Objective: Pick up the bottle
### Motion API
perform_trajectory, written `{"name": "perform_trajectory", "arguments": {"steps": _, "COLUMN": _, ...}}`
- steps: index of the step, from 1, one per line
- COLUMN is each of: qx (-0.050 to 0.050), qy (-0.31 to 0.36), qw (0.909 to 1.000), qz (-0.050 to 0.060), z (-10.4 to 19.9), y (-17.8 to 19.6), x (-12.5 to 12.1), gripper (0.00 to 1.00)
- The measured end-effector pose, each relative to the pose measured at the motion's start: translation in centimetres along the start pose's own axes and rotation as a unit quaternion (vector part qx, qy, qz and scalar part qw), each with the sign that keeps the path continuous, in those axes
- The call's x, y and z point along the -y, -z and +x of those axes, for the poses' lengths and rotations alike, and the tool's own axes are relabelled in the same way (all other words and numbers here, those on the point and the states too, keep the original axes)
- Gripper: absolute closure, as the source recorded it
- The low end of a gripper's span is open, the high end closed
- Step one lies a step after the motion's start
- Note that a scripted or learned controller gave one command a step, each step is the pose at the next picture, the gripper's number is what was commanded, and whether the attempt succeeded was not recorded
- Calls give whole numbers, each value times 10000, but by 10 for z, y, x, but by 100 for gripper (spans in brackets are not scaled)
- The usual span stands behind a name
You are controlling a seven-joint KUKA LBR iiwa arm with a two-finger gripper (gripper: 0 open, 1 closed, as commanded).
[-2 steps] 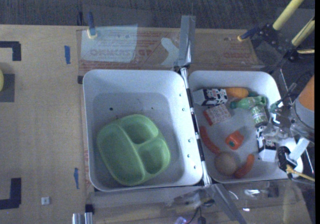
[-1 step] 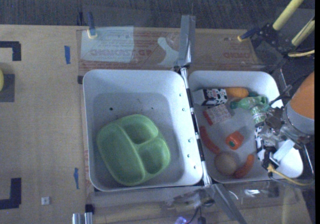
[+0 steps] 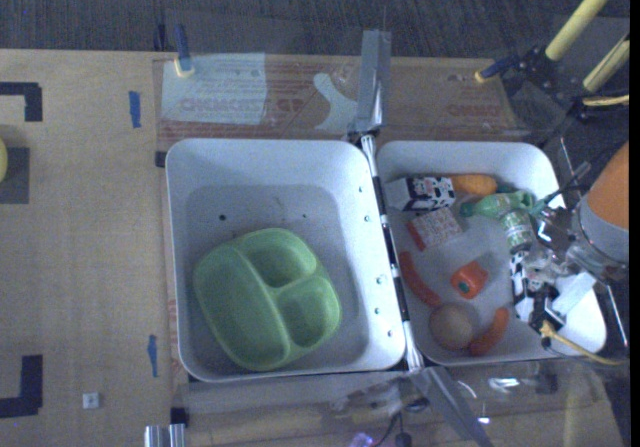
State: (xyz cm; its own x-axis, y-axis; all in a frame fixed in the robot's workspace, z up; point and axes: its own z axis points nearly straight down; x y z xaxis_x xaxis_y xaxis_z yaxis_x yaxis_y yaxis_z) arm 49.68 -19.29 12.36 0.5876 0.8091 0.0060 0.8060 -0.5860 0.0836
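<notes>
Two white bins stand side by side on the bench [image 3: 80, 265]. The left bin [image 3: 200, 175] holds one green divided plate [image 3: 266, 297] with three compartments. The right bin [image 3: 540, 167] holds a mixed lot, counted as follows: one bottle [image 3: 512, 220], clear with a green cap end and a green label; one small carton with a black-and-white pattern [image 3: 430, 191]; one orange carrot-like piece [image 3: 474, 183]; one white card with red print [image 3: 436, 228]; one long red pepper-like piece [image 3: 416, 280]; one short orange piece with a green stub [image 3: 467, 280]; one round brownish item [image 3: 452, 325]; one curved red-orange piece [image 3: 489, 331]. That makes eight loose items in the right bin and one in the left.

The tool [image 3: 545, 280] sits over the right side of the right bin, below the arm's grey wrist and orange band. Its state cannot be told from this view; the parts are small and cluttered with cabling.

The bottle lies on its side in the upper right part of the right bin, just beyond the tool toward the far wall and slightly to its inner side, near it. Whether they touch cannot be told. The bottle rests on the bin floor, its green end pointing toward the carrot-like piece.
</notes>
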Motion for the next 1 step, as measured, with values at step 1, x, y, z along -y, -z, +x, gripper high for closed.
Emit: {"name": "perform_trajectory", "arguments": {"steps": 1, "qx": 56, "qy": -491, "qw": 9979, "qz": 419, "z": 32, "y": 218, "x": -13, "gripper": 100}}
